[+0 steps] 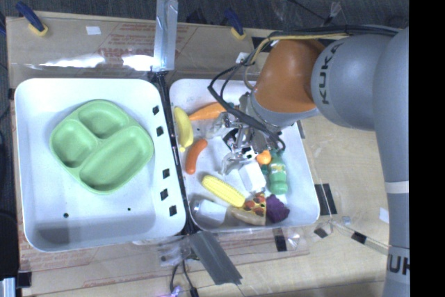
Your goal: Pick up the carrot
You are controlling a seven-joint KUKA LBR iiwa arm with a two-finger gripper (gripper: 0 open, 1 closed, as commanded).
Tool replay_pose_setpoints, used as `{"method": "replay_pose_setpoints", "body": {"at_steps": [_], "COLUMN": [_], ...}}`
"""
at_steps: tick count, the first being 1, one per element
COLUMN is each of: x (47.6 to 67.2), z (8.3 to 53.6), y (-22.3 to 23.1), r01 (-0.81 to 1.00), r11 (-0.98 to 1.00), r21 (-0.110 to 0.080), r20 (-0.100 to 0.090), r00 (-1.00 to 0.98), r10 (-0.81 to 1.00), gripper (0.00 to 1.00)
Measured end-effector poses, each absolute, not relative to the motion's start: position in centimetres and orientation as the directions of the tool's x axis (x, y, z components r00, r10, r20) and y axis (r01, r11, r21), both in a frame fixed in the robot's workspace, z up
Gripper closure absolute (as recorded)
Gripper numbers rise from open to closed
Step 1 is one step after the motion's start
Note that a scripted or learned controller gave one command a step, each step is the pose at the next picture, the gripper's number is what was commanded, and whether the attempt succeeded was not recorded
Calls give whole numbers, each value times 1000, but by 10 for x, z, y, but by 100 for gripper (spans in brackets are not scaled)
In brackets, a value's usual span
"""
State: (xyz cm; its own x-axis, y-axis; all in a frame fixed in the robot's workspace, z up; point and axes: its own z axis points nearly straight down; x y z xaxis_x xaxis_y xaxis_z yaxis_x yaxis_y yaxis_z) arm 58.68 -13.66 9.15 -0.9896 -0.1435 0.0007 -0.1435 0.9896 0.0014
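Two shallow white bins sat side by side on the bench. The left bin [28, 149] held a green divided plate [102, 144]. The right bin [309, 184] was crowded with toy food. The carrot [206, 111] lay near that bin's back edge, toward its left side, its tip reaching toward the middle. It rested on the bin floor, apparently not yet lifted, so the pick-up was still to be done.

The grey arm with its orange band [285, 76] reached in from the right, and the gripper [240, 142] hung over the middle of the right bin, just beside the carrot's tip. Whether its jaws were apart or together could not be told; nothing was plainly seen between them.

Just left of the carrot lay a banana [183, 126], with a sausage [195, 156] in front of it. Corn [222, 190], grapes [277, 208] and a green bottle [278, 176] filled the front right part. The banana lying close by would likely crowd any grasp.
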Motion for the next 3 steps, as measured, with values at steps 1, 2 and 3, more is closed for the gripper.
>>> {"method": "replay_pose_setpoints", "body": {"at_steps": [1,2,3], "x": [655,591,593], "z": [108,92,104], "y": [-187,-190,-189], "r01": [-75,52,45], "r11": [997,999,999], "r21": [4,0,-1], "r20": [17,0,-5], "r00": [-997,-999,-999], "r10": [-75,52,45], "gripper": [0,0,100]}}
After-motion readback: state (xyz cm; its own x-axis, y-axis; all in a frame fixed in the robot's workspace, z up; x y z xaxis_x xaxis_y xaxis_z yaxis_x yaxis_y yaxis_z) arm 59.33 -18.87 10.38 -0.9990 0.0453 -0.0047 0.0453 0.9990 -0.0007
